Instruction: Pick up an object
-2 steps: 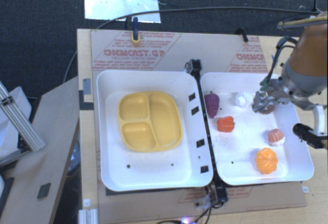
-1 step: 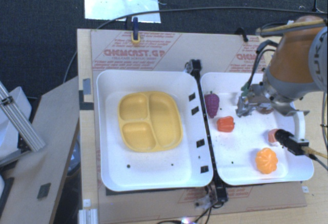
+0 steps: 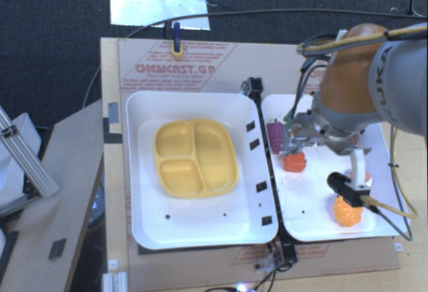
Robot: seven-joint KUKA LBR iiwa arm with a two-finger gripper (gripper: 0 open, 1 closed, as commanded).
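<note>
- Camera view: the gripper (image 3: 291, 143) hangs low over the right bin (image 3: 321, 227), near its left wall; whether it grips anything cannot be told.
- A purple fruit (image 3: 275, 135), long axis toward the far edge, lies beside that wall.
- A red-orange toy (image 3: 294, 162) sits just below the gripper.
- An orange toy (image 3: 347, 213), lumpy, rests near the front edge.
- The left bin (image 3: 144, 217) holds a yellow divided plate (image 3: 196, 157).

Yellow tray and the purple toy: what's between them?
Camera view: bare white floor of the left bin, then the divider where both bins meet, between the yellow tray and purple toy.
</note>
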